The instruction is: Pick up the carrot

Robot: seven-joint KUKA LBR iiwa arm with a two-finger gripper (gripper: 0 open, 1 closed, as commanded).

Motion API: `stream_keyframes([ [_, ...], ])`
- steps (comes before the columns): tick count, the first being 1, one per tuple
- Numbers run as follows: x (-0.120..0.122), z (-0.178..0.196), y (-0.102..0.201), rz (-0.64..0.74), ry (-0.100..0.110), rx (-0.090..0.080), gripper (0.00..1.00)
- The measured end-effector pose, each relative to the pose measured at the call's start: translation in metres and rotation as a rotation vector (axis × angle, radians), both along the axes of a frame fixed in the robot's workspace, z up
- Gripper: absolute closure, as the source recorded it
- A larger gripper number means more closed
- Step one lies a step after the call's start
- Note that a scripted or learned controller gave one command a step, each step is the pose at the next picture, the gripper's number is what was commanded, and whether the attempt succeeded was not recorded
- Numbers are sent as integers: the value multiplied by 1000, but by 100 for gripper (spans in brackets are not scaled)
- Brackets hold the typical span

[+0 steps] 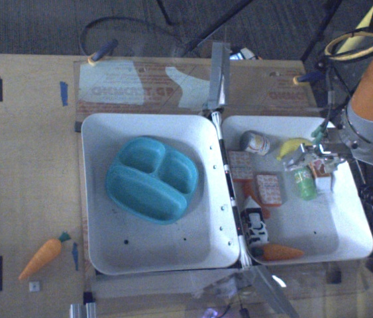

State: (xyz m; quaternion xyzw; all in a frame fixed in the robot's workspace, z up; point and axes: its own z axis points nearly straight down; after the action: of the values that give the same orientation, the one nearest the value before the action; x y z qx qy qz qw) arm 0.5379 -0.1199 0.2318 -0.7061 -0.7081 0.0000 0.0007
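Observation:
An orange carrot [282, 251] lies flat at the near edge of the right bin [345, 234], pointing right, just below a black-and-white cow-patterned carton [255, 225]. A second carrot [41, 257] with a green top lies outside the bins on the wooden bench at the near left. My gripper [317, 154] hangs over the far right part of the right bin, above a green bottle [304, 183] and well away from both carrots. Nothing can be seen held in it.
The left bin [100, 244] holds a blue divided plate [152, 179]. The right bin also holds a small can [255, 142], a yellow banana [291, 147], a red-brown packet [269, 189] and a small brown item [320, 169] by the gripper. A metal divider [229, 184] separates the bins.

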Motion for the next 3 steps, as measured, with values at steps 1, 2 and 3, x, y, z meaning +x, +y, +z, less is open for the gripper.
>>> stream_keyframes([
  [1,101,26,9,262,-6,-3,0],
  [2,130,-9,-19,579,-7,-4,0],
  [3,74,-130,-21,777,-17,-8,0],
])
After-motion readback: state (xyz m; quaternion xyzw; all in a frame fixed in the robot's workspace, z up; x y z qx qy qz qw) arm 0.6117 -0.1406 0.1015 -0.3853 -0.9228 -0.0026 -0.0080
